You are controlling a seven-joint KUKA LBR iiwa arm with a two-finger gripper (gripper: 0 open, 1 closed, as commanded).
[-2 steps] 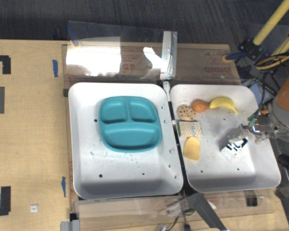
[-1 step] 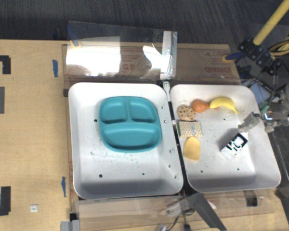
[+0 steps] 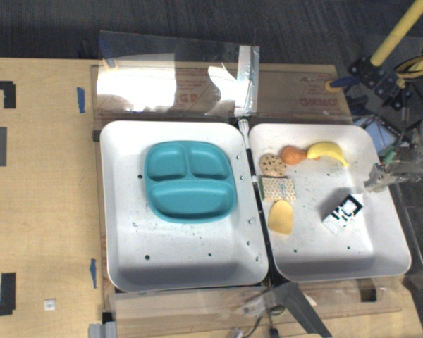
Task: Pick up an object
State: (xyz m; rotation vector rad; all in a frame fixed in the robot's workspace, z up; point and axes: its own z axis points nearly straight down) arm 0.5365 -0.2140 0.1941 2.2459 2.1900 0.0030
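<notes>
The right bin (image 3: 391, 255) holds several small items. A yellow banana (image 3: 326, 152) lies at the back, with a small orange ball (image 3: 292, 155) and a round brown cookie (image 3: 272, 164) to its left. Below the cookie lies a square patterned cracker (image 3: 278, 188), then a yellow oval piece (image 3: 281, 217). A small black and white object (image 3: 343, 210) rests near the bin's middle right. My gripper (image 3: 378, 179) hangs over the bin's right rim, up and to the right of the black and white object, apart from it, with nothing seen in it.
The left bin (image 3: 120, 245) carries a teal divided plate (image 3: 190, 180). A clear plastic sheet (image 3: 176, 83) stands behind the bins. Cables and a yellow pole (image 3: 405, 23) crowd the far right. Brown board surrounds the bins.
</notes>
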